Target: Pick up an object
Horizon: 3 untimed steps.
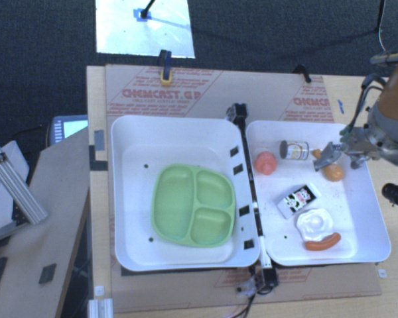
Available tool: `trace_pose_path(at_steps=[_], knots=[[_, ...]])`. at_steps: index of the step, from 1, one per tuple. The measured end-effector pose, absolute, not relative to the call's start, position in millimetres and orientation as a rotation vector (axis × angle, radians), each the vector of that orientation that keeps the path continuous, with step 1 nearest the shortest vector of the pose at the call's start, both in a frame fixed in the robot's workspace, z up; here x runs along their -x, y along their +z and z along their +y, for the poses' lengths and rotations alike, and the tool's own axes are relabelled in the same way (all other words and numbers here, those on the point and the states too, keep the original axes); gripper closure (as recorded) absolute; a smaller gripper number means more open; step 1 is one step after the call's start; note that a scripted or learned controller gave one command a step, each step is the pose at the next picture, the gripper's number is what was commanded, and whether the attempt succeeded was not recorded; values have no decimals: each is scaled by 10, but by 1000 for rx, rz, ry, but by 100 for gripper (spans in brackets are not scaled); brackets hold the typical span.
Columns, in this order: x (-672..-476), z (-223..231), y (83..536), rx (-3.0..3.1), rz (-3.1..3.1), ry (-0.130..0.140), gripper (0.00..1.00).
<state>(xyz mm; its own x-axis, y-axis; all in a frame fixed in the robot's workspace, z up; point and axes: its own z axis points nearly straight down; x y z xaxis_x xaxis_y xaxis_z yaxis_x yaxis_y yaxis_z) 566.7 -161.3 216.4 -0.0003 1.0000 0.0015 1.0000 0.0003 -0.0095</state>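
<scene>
So the gripper (330,156) sits over the right bin (378,207), up near its 2 o'clock corner, and honestly I can't tell how its jaws stand. The closest thing is the orange fruit (333,172), touching or just under the tip at about 5 o'clock. It's roundish, so no real long axis to line up with. The little can (295,151) lies at 9 o'clock from the tip, long axis pointing 3-to-9. I'd guess the fruit is the target.

green plate (192,205), white bins (129,138), black-and-white patterned carton (297,200), pink ball (266,163)
</scene>
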Motion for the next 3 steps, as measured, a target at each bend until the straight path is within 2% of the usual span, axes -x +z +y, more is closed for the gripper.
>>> trace_pose_path(at_steps=[1, 3], knots=[[-5693, -1612, 2223, 2219, -2225, -1, 0], [-5767, -1706, 1206, 2219, -2221, 2, 0]])
